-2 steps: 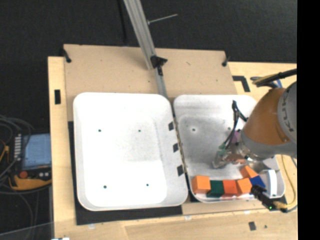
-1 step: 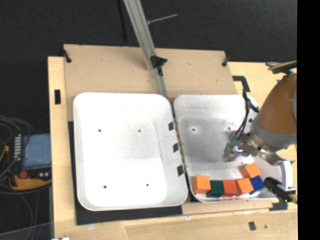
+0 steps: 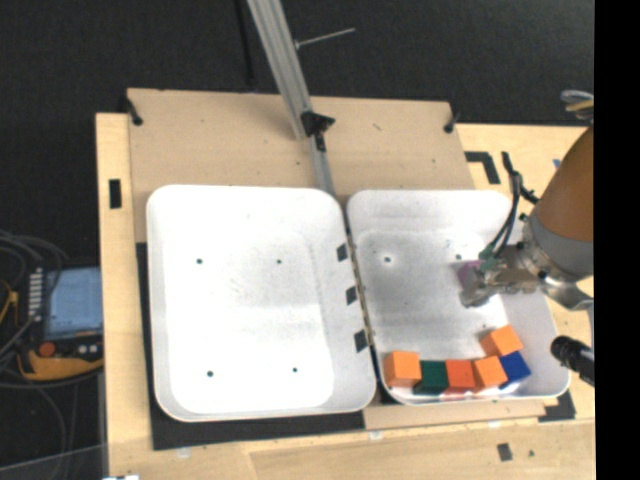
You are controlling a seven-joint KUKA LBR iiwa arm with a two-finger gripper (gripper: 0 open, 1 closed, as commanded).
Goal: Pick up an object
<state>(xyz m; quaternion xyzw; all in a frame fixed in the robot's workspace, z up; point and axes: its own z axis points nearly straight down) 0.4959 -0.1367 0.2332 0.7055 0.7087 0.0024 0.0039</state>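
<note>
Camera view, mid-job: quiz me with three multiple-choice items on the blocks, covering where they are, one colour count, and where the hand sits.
1. Where do the blocks lie?
A. left bin, middle
B. right bin, along its near edge
C. on the bench, outside the bins

2. How many green blocks show?
A. one
B. three
C. none

3. Where is the hand?
A. over the left bin
B. off the bench, over the dark floor
C. over the right bin, beyond the blocks

Answers:
1 B, the cluster sits against the near wall of the right bin.
2 A, a single green block sits between orange ones.
3 C, the hand hangs over the bin floor, up-frame of the cluster.
</note>
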